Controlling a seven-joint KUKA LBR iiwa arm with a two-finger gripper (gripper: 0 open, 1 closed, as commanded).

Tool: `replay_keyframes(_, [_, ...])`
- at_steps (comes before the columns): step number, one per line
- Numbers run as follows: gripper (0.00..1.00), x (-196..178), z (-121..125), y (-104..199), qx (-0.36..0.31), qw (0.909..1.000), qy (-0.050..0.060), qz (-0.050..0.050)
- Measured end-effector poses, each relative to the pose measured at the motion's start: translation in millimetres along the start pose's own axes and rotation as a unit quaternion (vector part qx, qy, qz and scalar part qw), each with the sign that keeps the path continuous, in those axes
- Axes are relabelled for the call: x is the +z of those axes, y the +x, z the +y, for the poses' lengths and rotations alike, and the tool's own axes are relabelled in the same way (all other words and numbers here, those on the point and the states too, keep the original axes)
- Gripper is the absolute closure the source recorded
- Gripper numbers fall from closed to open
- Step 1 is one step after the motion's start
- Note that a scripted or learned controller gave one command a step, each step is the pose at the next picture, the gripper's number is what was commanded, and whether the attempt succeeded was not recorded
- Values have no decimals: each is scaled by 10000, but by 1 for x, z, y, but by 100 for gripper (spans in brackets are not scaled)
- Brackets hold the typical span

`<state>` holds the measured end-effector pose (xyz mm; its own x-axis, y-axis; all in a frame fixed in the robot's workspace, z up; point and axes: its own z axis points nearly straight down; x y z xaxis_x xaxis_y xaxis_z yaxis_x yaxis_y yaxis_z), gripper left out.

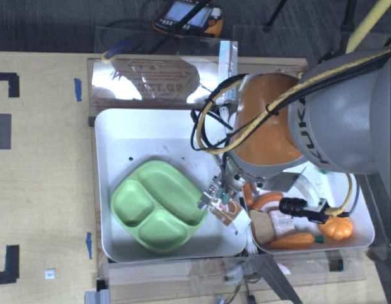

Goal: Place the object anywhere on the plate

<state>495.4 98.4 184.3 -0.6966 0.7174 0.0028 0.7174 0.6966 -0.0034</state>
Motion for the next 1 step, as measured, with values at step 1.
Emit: replay_keyframes(1, [100, -30, 77, -30, -554, 9985, -23, -25])
